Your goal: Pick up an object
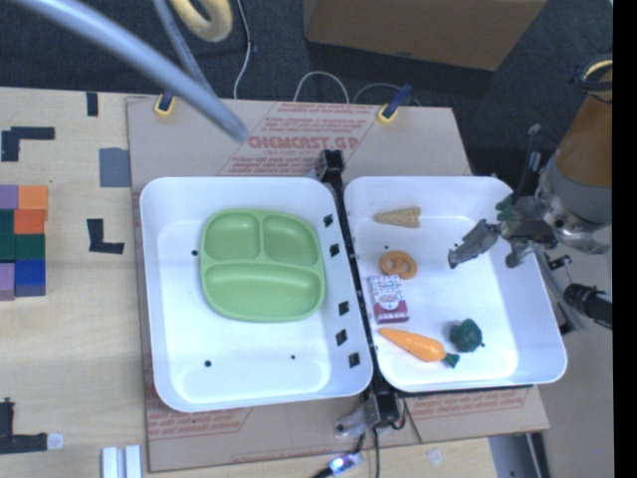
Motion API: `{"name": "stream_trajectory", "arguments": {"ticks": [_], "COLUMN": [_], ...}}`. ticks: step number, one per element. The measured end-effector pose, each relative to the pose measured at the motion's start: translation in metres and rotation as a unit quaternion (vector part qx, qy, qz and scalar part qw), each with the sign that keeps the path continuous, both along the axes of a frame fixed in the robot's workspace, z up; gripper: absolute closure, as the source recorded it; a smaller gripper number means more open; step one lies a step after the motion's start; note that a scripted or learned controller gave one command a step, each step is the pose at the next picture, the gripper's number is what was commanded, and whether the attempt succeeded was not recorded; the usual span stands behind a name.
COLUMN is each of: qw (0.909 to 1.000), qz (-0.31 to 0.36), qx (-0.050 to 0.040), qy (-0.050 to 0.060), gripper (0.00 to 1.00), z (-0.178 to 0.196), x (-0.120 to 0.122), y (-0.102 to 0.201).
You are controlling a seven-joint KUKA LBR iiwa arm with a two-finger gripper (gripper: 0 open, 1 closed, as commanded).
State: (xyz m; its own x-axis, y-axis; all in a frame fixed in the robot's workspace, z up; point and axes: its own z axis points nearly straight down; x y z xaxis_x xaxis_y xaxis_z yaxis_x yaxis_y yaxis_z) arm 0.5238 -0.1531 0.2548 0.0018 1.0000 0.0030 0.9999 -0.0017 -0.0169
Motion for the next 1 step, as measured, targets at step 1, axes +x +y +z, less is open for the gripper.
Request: {"name": "stream_trajectory", "arguments": {"ticks": [1], "qw": [1.0000], "qz": [0.002], "qx": [-0.0011], "qy": [-0.005], "gripper": [0.00], "z": [0.0053], "x": [0.0020], "y": [0.0004]}}
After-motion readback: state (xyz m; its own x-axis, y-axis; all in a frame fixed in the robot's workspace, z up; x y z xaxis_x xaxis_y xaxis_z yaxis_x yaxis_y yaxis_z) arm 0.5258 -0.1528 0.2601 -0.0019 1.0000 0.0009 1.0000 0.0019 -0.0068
